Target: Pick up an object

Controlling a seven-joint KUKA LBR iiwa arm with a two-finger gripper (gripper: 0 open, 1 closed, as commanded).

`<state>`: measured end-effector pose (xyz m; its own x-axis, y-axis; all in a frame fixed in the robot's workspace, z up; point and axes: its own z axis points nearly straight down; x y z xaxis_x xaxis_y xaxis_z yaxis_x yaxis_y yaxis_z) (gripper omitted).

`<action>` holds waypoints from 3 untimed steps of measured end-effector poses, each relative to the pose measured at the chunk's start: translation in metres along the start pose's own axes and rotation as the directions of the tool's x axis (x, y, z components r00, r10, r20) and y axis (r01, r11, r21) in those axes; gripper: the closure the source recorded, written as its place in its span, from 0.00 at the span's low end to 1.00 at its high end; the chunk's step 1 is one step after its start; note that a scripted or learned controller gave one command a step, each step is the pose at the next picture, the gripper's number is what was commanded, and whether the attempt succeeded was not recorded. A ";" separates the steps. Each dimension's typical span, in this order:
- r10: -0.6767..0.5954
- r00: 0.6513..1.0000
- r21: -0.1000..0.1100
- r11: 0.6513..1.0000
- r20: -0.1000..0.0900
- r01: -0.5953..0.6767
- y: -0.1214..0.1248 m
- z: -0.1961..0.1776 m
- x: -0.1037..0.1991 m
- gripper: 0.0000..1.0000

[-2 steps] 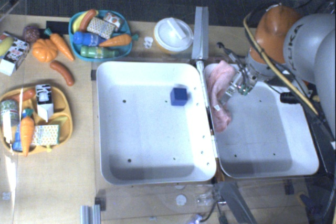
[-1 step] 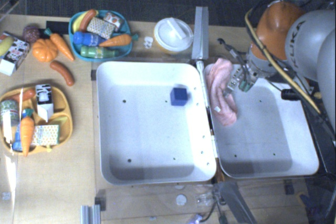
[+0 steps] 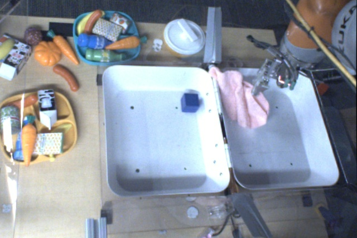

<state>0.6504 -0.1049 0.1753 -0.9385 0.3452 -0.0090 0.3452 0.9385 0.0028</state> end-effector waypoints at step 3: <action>-0.250 0.968 -0.002 0.968 -0.004 0.250 -0.020 0.027 0.042 0.00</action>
<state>0.6048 -0.1094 0.1482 -0.9950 0.1001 -0.0050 0.1001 0.9950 0.0020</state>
